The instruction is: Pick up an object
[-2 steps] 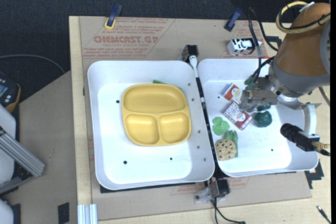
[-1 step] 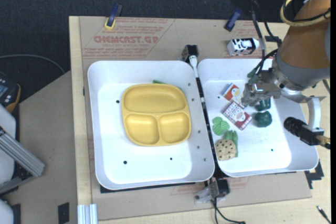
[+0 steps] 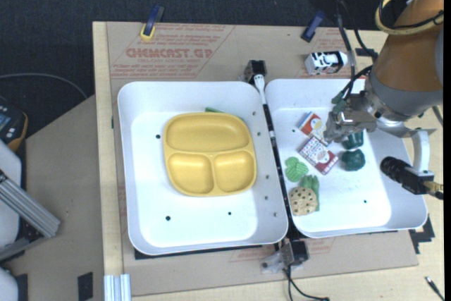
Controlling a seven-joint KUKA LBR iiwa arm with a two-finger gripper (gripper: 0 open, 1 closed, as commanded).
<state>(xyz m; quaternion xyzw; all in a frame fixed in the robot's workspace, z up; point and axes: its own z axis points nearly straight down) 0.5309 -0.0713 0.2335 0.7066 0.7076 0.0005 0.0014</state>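
My gripper (image 3: pixel 337 126) hangs over the right bin (image 3: pixel 394 218), near its upper middle. Just left of it lies a small red and white packet (image 3: pixel 307 124). Below it lies a red patterned box (image 3: pixel 318 154). A dark green lump (image 3: pixel 352 161) lies below and right of the gripper, and another green piece (image 3: pixel 353 139) sits close beside the gripper. Lower in the bin are a light green leafy piece (image 3: pixel 295 168) and a brown cookie (image 3: pixel 303 201) with a green bit (image 3: pixel 310 183) on its top edge.
The left bin (image 3: pixel 141 215) holds a yellow divided plate (image 3: pixel 209 152), with a green sliver (image 3: pixel 214 110) showing behind it. A black and white toy (image 3: pixel 325 62) lies on the bench beyond the right bin. The arm covers the right bin's upper right corner.
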